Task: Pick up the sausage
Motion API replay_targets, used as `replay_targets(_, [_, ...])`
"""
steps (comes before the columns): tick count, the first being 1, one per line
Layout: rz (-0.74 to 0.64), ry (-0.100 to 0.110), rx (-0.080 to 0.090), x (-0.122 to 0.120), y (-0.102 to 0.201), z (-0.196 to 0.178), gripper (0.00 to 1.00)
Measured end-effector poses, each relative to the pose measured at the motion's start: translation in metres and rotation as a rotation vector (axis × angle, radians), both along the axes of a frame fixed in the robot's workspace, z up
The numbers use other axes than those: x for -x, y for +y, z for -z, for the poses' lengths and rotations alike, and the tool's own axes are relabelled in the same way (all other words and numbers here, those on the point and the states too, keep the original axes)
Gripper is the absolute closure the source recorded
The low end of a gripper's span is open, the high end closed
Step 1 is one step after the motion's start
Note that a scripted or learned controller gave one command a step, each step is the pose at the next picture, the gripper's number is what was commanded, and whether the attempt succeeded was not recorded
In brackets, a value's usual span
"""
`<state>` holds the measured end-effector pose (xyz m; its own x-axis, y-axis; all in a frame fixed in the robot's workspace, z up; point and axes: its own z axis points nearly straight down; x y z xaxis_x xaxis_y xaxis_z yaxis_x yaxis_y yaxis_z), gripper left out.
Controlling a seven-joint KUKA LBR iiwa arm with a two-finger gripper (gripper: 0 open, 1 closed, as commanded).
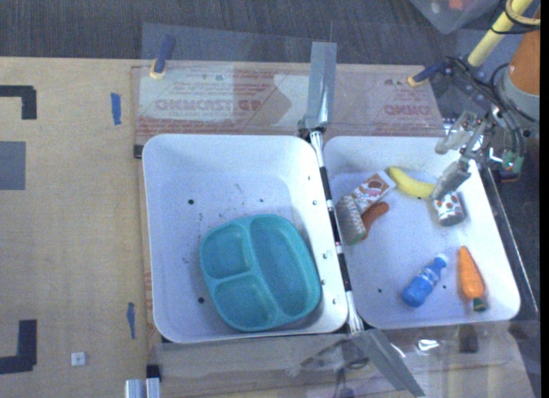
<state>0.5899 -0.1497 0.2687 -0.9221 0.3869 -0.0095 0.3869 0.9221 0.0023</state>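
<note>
- Camera view, right bin (506, 302): the sausage (375, 214) lies near the bin's left wall, a short reddish-brown piece, touching a grey striped object (351, 219) on its left and just below a small red-and-white packet (371, 189)
- Further right a banana (410, 183) lies across the upper part of the bin; a small red-and-white can (449, 208) sits just below and to the right of it
- A blue bottle (425, 281) and a carrot (470, 276) lie in the lower right part, near each other but apart
- The gripper (453, 177) hangs over the bin's upper right, just above the can and well apart from the sausage; how wide its fingers stand I cannot tell, and nothing shows between them
- Left bin (171, 165): a teal divided tray (259, 272) sits in the lower part, three compartments facing up
</note>
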Motion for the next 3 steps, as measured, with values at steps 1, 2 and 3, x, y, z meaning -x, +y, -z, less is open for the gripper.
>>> replay_targets(1, [0.003,-0.010,0.001,-0.002,-0.001,-0.012,1.00])
replay_targets(2, [-0.049,0.000,0.001,0.022,0.006,-0.139,1.00])
replay_targets(3, [0.161,-0.002,0.000,-0.006,-0.020,-0.169,1.00])
